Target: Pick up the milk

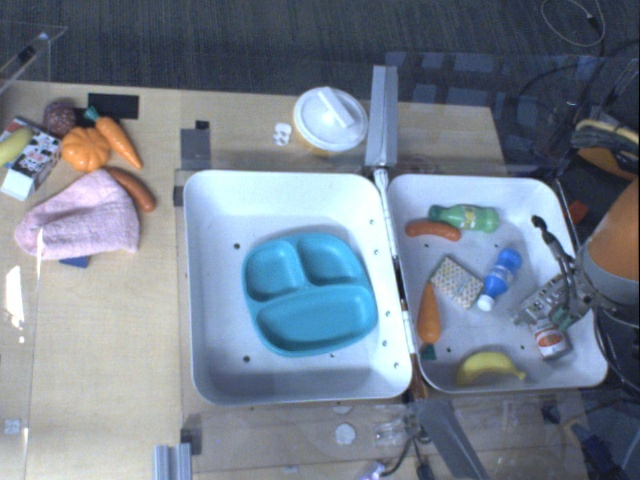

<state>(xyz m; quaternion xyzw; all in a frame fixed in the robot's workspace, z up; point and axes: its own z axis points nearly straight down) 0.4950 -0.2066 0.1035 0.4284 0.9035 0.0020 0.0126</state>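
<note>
The milk [497, 279] is a small white bottle with a blue cap. It lies tilted in the middle of the right bin [590, 376], cap toward the back. My gripper [546, 311] hangs low over the bin's right side, a little right of and nearer than the milk, apart from it. A small red and white can [551, 344] sits just under and in front of the gripper. Nothing shows as held.
The right bin also holds a green bottle [465, 217], a sausage [433, 230], a speckled sponge [457, 281], a carrot [429, 314] and a banana [488, 367]. A blue divided plate [310, 291] lies in the left bin [215, 268]. A white bowl [331, 119] stands behind the bins.
</note>
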